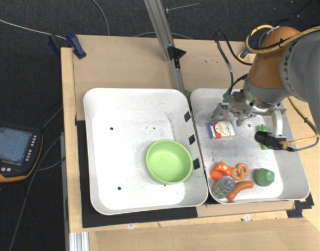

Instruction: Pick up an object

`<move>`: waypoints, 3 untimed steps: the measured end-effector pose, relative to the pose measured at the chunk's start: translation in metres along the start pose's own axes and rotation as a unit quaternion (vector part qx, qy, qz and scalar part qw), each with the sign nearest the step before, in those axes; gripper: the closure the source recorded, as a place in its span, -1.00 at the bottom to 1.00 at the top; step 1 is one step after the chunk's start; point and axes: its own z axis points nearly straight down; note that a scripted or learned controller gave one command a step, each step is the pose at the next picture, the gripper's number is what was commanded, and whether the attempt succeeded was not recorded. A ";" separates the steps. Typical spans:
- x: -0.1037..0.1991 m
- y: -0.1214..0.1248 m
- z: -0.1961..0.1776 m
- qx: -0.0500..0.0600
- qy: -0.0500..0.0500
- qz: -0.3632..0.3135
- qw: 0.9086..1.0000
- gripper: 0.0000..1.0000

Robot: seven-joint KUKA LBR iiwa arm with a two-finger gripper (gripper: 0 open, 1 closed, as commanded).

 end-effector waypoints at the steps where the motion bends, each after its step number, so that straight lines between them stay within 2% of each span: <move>1: 0.001 0.002 -0.013 -0.003 0.000 0.000 1.000 1.00; 3: -0.007 0.002 -0.101 -0.004 0.000 0.000 1.000 1.00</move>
